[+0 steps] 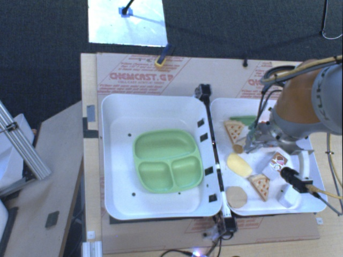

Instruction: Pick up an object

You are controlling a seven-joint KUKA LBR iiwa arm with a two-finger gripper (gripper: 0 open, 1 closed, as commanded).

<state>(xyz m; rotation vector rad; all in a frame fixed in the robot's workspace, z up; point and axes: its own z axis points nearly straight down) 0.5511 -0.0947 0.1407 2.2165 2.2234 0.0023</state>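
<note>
The right bin [316,208] holds several toy foods. A triangular pizza slice [233,129] lies near its far left, with a green piece [244,120] just behind it. A yellow lemon-like lump [239,165] sits mid-left, a second pizza slice [260,186] lies toward the front, and a round tan cookie [236,197] rests at the front left corner. A small red-and-white packet [277,161] lies right of the lump. My gripper [252,140] is low in this bin, just right of the far pizza slice and above the lump. A small brown piece [237,149] sits by its tip.
The left bin [115,159] holds a green divided tray [167,160]. A black-clipped divider [210,143] runs between the bins. My grey and orange arm [305,100] covers the right bin's far right part.
</note>
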